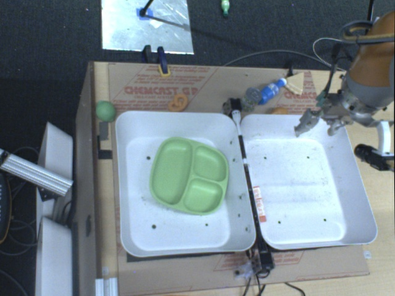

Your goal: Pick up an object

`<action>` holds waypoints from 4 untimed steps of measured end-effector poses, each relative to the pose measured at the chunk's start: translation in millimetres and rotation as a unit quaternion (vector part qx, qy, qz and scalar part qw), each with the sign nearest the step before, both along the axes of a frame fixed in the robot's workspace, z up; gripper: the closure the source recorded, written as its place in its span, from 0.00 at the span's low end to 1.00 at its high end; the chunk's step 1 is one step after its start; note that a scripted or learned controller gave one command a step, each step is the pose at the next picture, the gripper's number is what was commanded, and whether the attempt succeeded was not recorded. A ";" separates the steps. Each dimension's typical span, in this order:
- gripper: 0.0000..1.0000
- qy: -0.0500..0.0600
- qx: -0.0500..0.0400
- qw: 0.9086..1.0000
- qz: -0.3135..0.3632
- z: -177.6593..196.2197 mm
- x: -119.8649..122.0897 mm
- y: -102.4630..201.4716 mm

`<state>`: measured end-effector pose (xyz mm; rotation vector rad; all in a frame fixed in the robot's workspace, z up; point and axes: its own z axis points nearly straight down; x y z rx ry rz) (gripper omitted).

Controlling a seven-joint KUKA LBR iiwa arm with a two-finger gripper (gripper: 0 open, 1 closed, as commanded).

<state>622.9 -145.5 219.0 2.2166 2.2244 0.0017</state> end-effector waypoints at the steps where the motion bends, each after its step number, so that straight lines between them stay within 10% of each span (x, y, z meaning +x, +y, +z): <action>1: 0.00 0.000 0.000 1.000 0.001 -135.2 45.7 -10.1; 2: 0.00 0.001 0.001 1.000 0.000 -133.2 46.5 -59.9; 4: 0.00 0.000 0.000 1.000 0.000 -133.7 46.2 -58.7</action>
